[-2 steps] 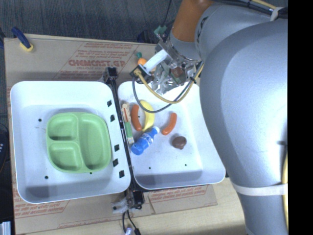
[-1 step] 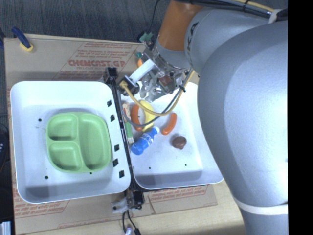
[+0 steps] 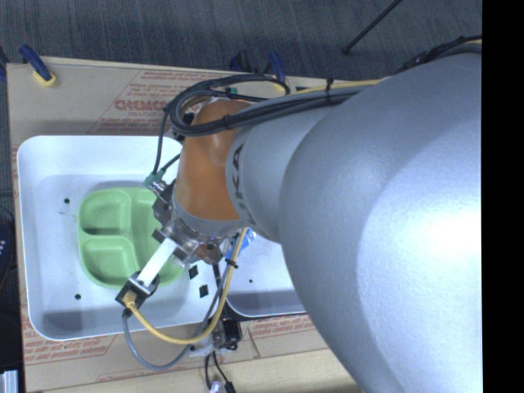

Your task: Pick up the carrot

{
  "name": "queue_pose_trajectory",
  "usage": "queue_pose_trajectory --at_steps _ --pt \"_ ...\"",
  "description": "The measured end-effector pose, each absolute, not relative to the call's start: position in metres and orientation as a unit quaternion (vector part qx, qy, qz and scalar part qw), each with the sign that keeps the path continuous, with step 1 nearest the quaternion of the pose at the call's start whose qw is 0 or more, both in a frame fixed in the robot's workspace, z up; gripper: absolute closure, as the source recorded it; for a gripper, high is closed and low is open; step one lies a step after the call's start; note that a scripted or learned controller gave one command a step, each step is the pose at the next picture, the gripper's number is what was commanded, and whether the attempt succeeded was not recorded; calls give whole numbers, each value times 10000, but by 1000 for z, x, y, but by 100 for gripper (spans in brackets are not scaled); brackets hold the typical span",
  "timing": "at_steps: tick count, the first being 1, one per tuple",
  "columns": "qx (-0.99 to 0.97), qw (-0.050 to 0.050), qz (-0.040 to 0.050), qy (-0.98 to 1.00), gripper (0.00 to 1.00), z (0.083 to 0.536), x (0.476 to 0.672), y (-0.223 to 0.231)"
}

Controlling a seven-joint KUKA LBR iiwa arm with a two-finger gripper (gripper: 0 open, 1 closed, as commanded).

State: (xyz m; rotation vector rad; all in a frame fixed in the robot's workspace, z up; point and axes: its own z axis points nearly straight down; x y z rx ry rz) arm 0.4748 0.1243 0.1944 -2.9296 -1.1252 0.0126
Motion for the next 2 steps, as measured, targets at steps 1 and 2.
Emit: queue_pose_trajectory --at_steps 1,2 --pt "-9939 3 20 -1107 100 251 476 189" --pt "-9930 3 13 -1179 100 326 536 144"
